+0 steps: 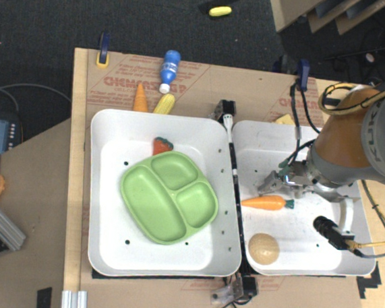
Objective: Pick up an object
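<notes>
Two white bins sit side by side on a brown bench [206,83] printed with red lettering: a left bin [100,195] and a right bin [261,140], their inner rims touching. At the near edge, a black clip [246,285] and loose cables lie at the bin junction.

Right bin, near to far: a tan roll [263,248] rests near the front wall. A carrot [263,203] lies on its side behind it, close to the left wall. The gripper [281,183] hangs just beyond the carrot. Whether it is released or clenched cannot be told, and nothing is seen held in it. The arm [346,144] enters from the right.

Left bin: a green plate [168,196] with three compartments lies at the centre. A red item [163,145] touches its far rim.

Behind the bins, on the bench: an orange cone [140,99], a yellow piece [164,104] and a blue-and-white bottle [169,71]. A blue clamp [104,50] grips the far edge.

Dark carpet [57,8] surrounds the bench. A yellow object [220,12] lies on it, well beyond.
</notes>
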Robot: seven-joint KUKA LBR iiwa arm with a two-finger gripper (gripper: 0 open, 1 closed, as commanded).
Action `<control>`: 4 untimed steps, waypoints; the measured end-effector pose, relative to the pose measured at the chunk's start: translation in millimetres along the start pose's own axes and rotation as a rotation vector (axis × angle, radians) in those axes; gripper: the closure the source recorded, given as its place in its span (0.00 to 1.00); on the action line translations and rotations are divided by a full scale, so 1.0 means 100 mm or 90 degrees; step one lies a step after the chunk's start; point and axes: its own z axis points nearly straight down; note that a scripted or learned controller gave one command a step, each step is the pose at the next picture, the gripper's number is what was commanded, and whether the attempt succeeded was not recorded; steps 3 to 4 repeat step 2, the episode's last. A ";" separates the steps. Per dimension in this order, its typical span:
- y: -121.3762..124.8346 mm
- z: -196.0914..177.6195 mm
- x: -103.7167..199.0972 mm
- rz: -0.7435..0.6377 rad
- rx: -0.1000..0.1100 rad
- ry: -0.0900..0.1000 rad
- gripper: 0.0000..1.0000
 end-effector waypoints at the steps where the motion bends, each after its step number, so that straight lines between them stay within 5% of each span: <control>1: 0.00 0.00 0.00 0.000 0.000 0.000 0.00; 4: 0.00 0.00 0.00 0.000 0.000 0.000 0.00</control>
